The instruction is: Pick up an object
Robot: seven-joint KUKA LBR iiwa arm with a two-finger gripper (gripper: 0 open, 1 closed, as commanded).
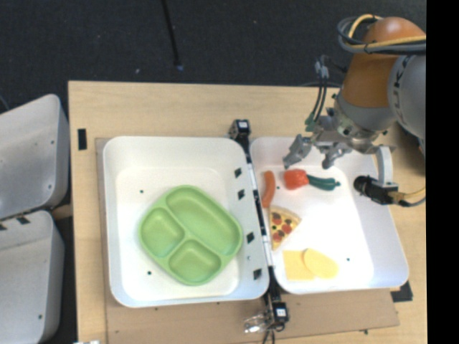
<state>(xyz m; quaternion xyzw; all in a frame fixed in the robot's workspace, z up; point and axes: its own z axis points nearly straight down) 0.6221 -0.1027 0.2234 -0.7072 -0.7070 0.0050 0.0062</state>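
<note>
Sausage (267, 188) lengthwise up the right bin's (373, 260) left edge.

I read this as a robotics lab: a plywood bench (179, 106) on dark carpet (107, 27), two white bins (115, 192) clipped together at centre, an industrial arm (376, 56) at two o'clock trailing cables, and plastic toy food (283, 224) in the right bin

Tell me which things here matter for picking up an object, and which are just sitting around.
In play:
pincer, hovering open above the right bin
red toy, nearest below it
hot dog
pizza slice
yellow pieces

Just lying about:
green divided plate
left bin
</note>
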